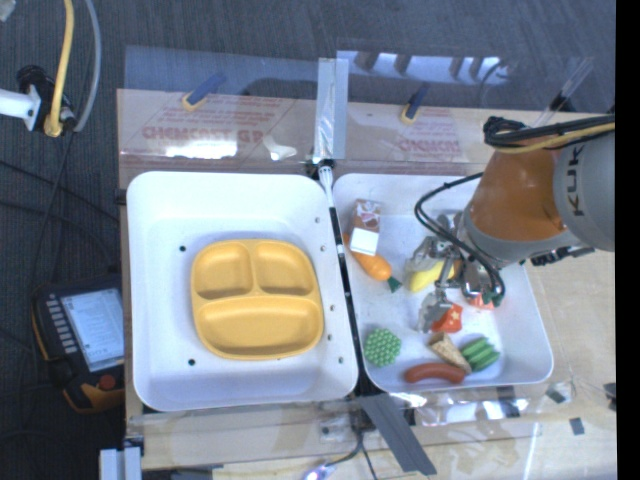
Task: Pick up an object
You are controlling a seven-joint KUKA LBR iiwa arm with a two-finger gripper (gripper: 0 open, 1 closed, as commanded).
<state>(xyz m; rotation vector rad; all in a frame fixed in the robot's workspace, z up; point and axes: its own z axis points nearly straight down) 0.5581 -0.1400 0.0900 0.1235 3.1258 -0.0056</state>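
Yellow toy (424, 275) lay in right bin (530, 363), touching gripper (443, 286) at its 10 o'clock, long axis 2-to-8. Red piece (450, 318) at gripper's 6. Finger opening: couldn't tell; no grasp seen.

Yellow 3-compartment tray (257, 299) sits mid left bin (160, 218), flat. Yellow hose (68, 28) & grey cable loop on dark floor, far left. Tablet-type device (88, 328) w/ lit screen on floor, left of counter (230, 128), near side.
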